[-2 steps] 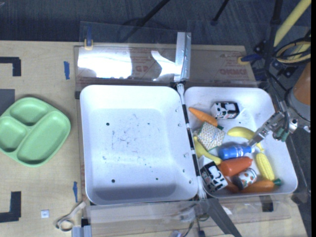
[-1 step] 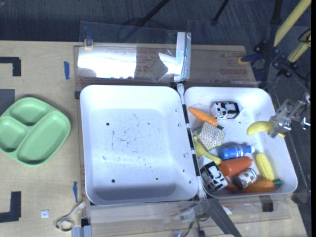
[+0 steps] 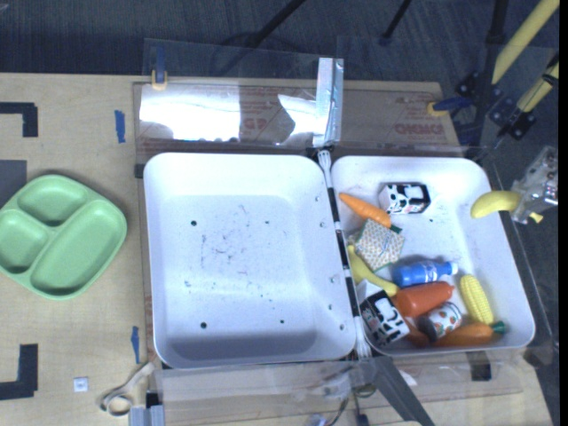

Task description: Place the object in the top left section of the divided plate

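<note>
1. Divided plate, green, sits on the biggest thing in play, the worktop, far left and well apart from both bins.
2. Left bin lies next to it.
3. Right bin is crowded with toys: carrot, blue bottle, corn.
4. Gripper hangs at that bin's right rim; jaws spread or pressed together, I cannot tell.
5. Banana sits at the rim, just beside the gripper.

Toys crowd the right bin; green plate stands apart.
</note>
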{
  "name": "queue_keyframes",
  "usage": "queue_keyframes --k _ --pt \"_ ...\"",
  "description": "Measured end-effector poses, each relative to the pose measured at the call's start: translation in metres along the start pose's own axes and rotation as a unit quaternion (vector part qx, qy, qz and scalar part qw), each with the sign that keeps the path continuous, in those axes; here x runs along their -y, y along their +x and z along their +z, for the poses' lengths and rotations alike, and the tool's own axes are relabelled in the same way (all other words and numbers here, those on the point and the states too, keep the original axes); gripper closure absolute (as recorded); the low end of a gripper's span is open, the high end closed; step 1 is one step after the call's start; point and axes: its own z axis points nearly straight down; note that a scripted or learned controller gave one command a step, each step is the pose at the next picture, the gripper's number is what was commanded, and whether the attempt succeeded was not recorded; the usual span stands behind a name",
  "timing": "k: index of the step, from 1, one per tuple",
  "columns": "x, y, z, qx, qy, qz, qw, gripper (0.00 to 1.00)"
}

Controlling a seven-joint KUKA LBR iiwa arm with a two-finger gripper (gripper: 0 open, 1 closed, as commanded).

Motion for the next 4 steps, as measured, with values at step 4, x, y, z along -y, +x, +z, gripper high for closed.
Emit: queue_keyframes --k 4 --pt "0.027 0.048 -0.055 0.006 0.001 -0.274 0.9618 1.00"
